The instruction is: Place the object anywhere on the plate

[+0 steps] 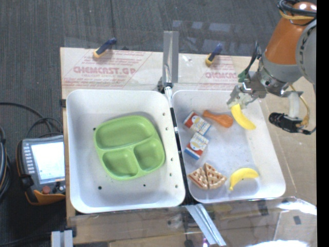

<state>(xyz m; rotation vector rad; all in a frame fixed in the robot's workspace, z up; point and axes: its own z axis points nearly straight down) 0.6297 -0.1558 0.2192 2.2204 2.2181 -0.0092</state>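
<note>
End effector (pixel 240 98) over right bin (pixel 267 138), top corner, banana (pixel 242 117) hanging just below tip. Can't tell if it's clamped from my feed. My worry: weak pinch, drops before reaching plate (pixel 129 146) in left bin (pixel 82 138).

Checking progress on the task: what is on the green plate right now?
Nothing lies on the green plate; all three compartments show bare. The gripper is over the right bin, at a banana. Whether it grips the banana cannot be seen.
</note>
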